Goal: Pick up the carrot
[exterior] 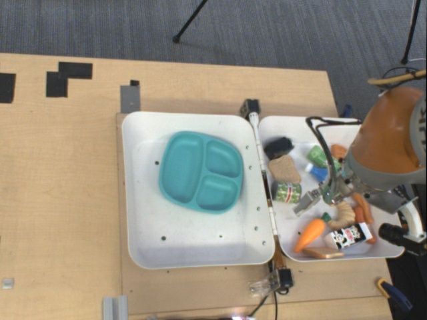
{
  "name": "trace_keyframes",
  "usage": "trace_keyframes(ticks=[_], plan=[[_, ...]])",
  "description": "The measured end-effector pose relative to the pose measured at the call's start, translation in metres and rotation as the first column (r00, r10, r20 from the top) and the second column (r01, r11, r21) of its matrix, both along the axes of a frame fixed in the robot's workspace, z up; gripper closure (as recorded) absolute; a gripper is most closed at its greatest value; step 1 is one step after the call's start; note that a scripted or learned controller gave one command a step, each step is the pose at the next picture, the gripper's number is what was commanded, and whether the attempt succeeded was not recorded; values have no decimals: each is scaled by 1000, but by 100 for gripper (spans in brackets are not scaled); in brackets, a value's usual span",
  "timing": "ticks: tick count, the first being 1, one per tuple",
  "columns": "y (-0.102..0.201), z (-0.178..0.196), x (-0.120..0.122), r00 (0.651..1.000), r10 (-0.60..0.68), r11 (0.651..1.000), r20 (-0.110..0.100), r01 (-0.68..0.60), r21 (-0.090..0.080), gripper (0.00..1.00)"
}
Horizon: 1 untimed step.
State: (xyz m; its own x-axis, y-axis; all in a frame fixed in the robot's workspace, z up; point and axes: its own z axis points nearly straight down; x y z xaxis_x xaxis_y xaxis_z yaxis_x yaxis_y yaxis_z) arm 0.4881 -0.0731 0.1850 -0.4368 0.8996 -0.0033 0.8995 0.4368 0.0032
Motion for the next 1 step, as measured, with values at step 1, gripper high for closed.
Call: trace_keyframes(ticks=[1], plan=[[-31, -96, 3, 981, 192, 981, 8, -192, 0, 0]])
